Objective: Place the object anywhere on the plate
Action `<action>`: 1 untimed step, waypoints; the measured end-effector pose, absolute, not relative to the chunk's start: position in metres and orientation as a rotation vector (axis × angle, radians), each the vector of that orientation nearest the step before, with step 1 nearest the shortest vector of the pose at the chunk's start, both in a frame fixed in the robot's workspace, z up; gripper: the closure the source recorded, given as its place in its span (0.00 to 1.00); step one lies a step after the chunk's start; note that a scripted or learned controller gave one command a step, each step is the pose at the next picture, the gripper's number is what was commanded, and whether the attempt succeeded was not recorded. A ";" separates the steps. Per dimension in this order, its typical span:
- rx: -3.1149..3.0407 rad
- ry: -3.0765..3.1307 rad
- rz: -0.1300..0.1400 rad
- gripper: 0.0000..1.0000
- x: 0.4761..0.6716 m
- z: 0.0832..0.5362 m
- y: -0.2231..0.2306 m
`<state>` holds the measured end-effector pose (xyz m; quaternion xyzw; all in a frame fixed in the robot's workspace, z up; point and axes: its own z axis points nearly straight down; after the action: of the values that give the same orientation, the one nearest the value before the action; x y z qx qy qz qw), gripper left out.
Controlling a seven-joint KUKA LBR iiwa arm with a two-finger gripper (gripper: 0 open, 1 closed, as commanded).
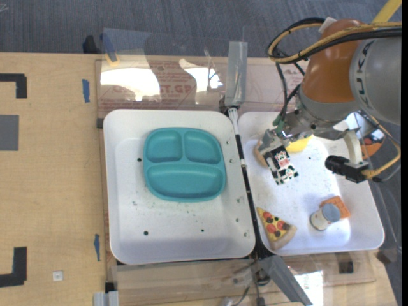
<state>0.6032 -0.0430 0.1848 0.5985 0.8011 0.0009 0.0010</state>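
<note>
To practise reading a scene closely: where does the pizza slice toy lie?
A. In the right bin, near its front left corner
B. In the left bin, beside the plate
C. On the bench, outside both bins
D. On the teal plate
A: the pizza slice toy lies on the floor of the right bin, close to its front left corner, apart from the teal plate in the left bin.
</note>
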 end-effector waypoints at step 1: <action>1.967 2.447 0.005 1.00 0.608 0.185 0.026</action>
<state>0.6076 0.0262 0.1854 0.6264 0.7795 0.0017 0.0011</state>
